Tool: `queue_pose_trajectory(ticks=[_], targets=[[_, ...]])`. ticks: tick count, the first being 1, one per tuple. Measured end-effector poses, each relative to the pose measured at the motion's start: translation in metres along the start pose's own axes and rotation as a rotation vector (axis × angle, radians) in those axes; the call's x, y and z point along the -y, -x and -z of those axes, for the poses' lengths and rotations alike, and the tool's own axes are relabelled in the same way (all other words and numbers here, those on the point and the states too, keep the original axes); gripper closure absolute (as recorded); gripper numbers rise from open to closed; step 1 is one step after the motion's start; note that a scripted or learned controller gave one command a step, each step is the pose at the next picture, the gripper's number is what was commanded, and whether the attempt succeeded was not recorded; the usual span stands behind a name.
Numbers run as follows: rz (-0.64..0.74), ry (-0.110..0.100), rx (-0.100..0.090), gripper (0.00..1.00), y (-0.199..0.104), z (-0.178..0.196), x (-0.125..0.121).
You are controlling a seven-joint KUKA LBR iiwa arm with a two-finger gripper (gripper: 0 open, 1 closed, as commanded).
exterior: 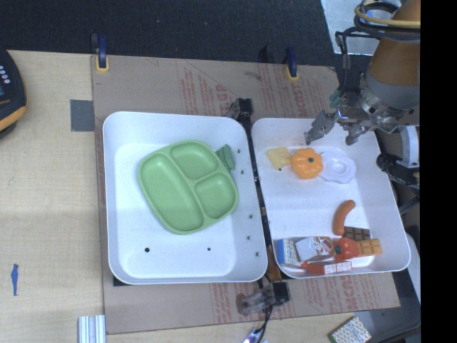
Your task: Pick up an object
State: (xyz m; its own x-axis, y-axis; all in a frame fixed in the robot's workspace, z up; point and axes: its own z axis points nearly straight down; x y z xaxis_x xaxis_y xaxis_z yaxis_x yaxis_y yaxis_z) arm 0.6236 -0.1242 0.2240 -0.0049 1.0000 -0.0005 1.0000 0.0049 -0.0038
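Observation:
My gripper hangs over the far side of the right bin, open, with nothing between its fingers. Just below it lie an orange toy pumpkin, a pale yellow piece and a white fried-egg toy. Nearer the front of that bin are a brown sausage, a chocolate-and-waffle piece, a red item and a small printed carton. The fingers touch none of these.
The left bin holds a green three-part plate with a small dark green item at its far right edge. Blue clamps pin the cardboard base. A yellow-black device sits at the far left.

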Motion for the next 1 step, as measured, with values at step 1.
queue_pose_trajectory(ticks=[1], targets=[[-0.001,-0.009,0.0,0.0,0.0257,-0.1398,-0.0072]])
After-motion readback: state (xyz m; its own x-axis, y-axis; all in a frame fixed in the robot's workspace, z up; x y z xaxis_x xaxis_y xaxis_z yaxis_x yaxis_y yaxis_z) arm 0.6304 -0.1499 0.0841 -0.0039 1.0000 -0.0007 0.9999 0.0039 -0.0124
